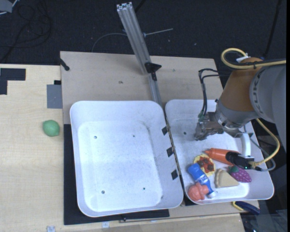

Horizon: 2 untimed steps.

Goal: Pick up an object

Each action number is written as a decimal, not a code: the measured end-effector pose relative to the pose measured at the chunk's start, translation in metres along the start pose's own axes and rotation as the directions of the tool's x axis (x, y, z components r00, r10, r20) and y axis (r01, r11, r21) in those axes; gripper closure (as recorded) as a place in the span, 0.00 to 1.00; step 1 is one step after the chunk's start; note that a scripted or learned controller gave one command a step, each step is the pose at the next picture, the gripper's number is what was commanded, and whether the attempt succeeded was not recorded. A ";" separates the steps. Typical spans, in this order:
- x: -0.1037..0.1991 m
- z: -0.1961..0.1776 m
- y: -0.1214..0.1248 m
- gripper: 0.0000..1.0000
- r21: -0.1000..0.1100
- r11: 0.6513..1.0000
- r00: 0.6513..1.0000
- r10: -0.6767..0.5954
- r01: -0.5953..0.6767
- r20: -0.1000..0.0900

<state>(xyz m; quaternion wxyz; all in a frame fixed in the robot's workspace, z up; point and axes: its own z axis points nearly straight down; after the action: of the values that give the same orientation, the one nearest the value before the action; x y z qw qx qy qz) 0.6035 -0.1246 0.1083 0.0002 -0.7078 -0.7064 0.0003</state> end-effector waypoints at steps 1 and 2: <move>-0.002 -0.060 -0.006 1.00 -0.005 1.000 1.000 -0.001 0.001 0.001; 0.002 -0.121 -0.002 1.00 -0.006 1.000 1.000 -0.002 0.002 0.001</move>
<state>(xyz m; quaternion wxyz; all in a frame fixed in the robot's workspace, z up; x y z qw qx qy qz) 0.6013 -0.1223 0.2291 -0.0021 -0.7071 -0.7071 -0.0016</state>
